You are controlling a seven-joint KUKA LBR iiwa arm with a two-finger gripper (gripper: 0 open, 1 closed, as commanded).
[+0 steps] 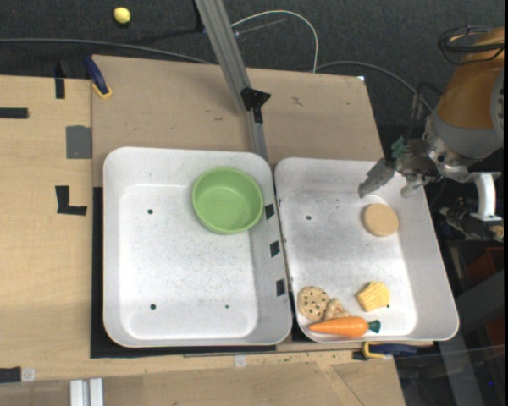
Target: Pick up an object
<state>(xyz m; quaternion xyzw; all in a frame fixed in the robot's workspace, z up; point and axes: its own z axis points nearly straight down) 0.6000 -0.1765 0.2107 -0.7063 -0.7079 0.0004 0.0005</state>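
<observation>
Quick count: two white bins on the table, left bin (127, 252) and right bin (322, 184). Left one has one green bowl (228, 200). Right one has four things: one round tan disc (379, 220), one cookie (311, 301), one yellow chunk that looks like toy cheese (372, 295), and one toy carrot (344, 328). Also one small yellow ball (122, 14) off past the table.

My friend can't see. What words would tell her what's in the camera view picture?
A robot gripper hangs open above a round tan disc in the right bin. Nearer the front lie a cookie, yellow block and carrot; the left bin holds a green bowl.
</observation>
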